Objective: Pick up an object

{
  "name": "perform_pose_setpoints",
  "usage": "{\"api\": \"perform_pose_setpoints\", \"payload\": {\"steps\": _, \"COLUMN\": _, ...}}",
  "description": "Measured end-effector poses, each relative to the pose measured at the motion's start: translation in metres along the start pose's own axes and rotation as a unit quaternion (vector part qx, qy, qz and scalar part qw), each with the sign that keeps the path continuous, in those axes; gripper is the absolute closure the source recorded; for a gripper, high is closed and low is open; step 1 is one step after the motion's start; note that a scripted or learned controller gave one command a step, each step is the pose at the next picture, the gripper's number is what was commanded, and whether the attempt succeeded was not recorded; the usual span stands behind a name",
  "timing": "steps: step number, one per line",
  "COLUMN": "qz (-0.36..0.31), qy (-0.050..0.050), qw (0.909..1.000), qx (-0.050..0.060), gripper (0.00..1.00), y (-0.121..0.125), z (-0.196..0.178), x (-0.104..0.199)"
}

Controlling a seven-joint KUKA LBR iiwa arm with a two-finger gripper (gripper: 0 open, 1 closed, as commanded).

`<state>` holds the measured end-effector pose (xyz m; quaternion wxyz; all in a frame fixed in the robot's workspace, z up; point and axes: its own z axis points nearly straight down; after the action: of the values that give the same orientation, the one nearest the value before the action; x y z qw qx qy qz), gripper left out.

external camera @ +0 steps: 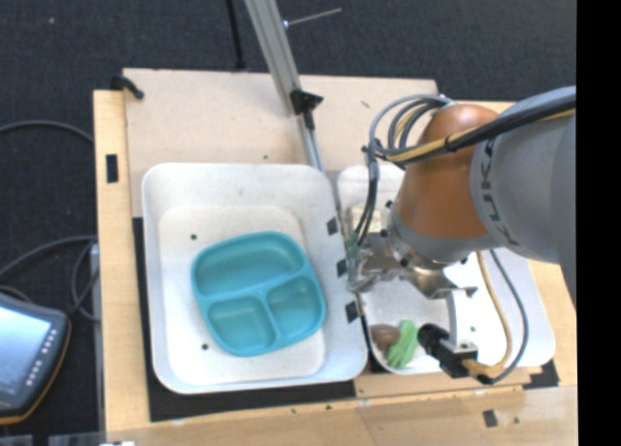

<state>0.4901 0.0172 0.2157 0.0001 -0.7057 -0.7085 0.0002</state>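
Nearest me, at the right bin's point(539, 337) near-left corner, a soft-looking green object point(405, 343) seems light and squashable, best pinched mid-body; the gripper's point(361, 277) state I cannot tell.

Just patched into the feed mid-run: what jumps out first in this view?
The grey arm with its orange band dominates, reaching in from the right and covering most of the right bin. In the left bin lies a teal divided tray, alone near the middle. At the near edge of the right bin, below the arm, sit a green object and a brown one side by side.
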Motion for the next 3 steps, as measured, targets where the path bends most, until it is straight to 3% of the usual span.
{"api": "perform_pose_setpoints", "payload": {"steps": 1, "qz": 0.004, "qy": -0.001, "qw": 1.0000, "qx": -0.002, "gripper": 1.00, "y": 0.000, "z": -0.023, "x": -0.052}}
{"api": "perform_pose_setpoints", "payload": {"steps": 2, "qz": 0.000, "qy": 0.000, "qw": 1.0000, "qx": -0.004, "gripper": 1.00, "y": 0.008, "z": -0.077, "x": -0.062}}
{"api": "perform_pose_setpoints", "payload": {"steps": 3, "qz": 0.004, "qy": -0.003, "qw": 1.0000, "qx": -0.002, "gripper": 1.00, "y": 0.105, "z": -0.070, "x": -0.129}}
